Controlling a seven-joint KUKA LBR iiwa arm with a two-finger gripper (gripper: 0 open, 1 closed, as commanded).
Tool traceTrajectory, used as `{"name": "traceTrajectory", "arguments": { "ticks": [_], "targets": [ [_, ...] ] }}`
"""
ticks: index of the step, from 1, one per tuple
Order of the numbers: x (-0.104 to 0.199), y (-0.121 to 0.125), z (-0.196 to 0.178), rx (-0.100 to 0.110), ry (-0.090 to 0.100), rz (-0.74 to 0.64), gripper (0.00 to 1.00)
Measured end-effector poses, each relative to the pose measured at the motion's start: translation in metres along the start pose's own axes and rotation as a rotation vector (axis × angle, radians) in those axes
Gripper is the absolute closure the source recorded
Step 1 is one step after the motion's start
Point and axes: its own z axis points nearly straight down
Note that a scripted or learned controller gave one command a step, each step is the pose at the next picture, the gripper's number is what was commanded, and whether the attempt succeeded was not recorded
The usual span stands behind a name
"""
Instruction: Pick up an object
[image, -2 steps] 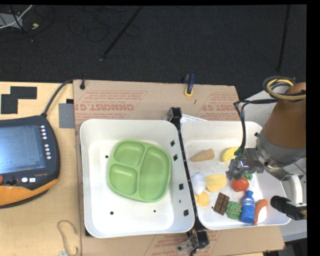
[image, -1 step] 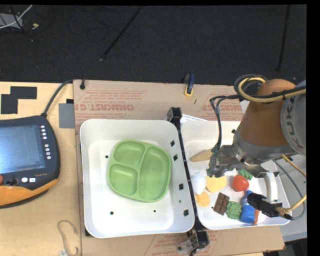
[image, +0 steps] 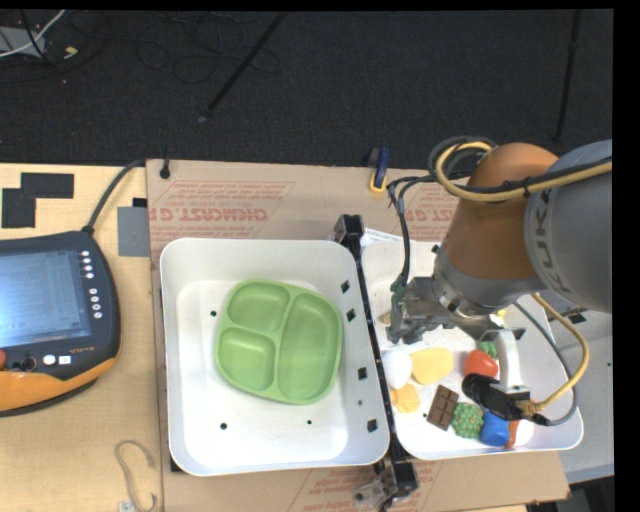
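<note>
I see the arm (image: 520, 230) reaching over the right bin (image: 570, 425), its gripper (image: 412, 318) low near that bin's left wall. If the fingers are released or clenched, I cannot tell. The left bin (image: 190, 420) carries a green divided plate (image: 280, 340). In the right bin, just below the gripper, lie a yellow piece (image: 432, 364), an orange piece (image: 405, 398), a brown block (image: 442, 407), a red piece (image: 480, 362), a green knobbly piece (image: 466, 420) and a blue piece (image: 495, 431), close together.

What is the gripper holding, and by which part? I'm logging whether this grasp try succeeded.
It cannot be told. The gripper is low in the right bin, above the yellow toy; nothing shows in it.
</note>
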Motion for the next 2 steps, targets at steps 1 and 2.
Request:
{"name": "traceTrajectory", "arguments": {
  "ticks": [1,2],
  "targets": [
    [0.0562,0.0273,-0.0066,-0.001,0.000,-0.002,1.00],
    [0.0625,0.0285,-0.0074,0.001,-0.002,0.003,1.00]
  ]
}}
